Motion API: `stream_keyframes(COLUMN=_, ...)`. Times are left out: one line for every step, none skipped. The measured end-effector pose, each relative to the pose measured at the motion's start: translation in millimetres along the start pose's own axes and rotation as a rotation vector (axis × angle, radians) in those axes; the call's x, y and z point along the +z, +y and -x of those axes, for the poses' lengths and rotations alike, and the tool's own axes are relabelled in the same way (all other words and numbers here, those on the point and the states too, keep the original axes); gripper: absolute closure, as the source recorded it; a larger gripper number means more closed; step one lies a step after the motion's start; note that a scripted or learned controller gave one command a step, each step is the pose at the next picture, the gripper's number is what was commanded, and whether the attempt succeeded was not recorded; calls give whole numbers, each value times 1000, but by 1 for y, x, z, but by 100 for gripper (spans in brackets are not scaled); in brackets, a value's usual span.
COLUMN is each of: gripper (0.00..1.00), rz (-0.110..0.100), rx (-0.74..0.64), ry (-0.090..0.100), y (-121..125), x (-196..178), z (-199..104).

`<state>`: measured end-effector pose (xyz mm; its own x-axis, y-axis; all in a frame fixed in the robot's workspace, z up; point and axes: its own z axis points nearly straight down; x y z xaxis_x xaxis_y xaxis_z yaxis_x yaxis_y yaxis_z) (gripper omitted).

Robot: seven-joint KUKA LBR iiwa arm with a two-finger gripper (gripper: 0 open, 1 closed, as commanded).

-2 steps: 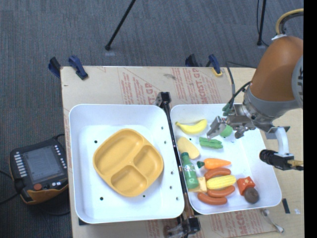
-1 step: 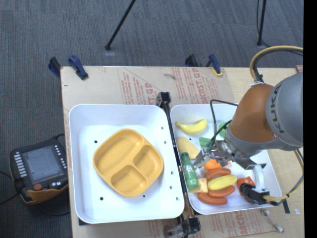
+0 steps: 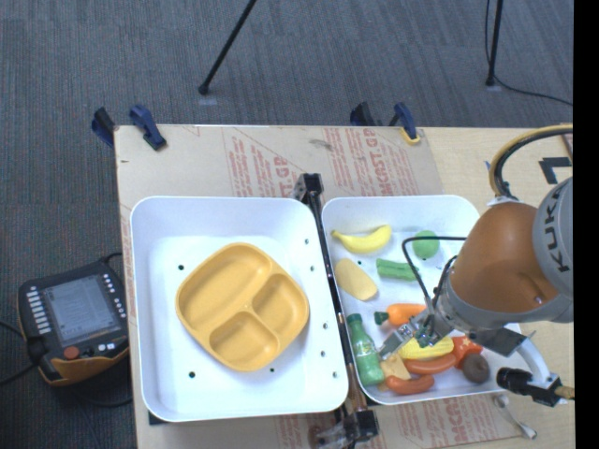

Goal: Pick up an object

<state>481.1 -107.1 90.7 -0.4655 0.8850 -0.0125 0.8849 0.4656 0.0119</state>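
Observation:
The right bin [image 3: 440, 206] holds several toy foods. Among them are a yellow banana [image 3: 365, 239], a pale yellow piece [image 3: 356, 280], a green pod [image 3: 397, 269], a small green round piece [image 3: 426, 244], an orange carrot [image 3: 405, 312] and a green bottle [image 3: 365, 350]. My gripper [image 3: 402, 337] is low in the bin's front half, between the carrot and the bottle. It hangs just over a yellow piece [image 3: 429, 350] and a red sausage [image 3: 423, 364]. The arm's grey and orange wrist covers the bin's right part.
The left bin [image 3: 159, 241] holds a yellow three-compartment plate [image 3: 242, 304]. A brown piece [image 3: 475, 369] and a red one [image 3: 466, 348] lie at the right bin's front right. A black divider runs between the bins. A handheld pendant [image 3: 70, 321] sits left of the bench.

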Motion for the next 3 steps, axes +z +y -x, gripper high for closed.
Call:
stream_keyframes(gripper=100, rz=-6, rx=2, ry=9, y=0, x=-7, z=-1)
stream_keyframes(gripper=100, rz=-16, rx=300, ry=12, y=-8, x=-210, z=57)
stream_keyframes(gripper=100, rz=-17, rx=126, ry=16, y=-21, x=-157, z=36)
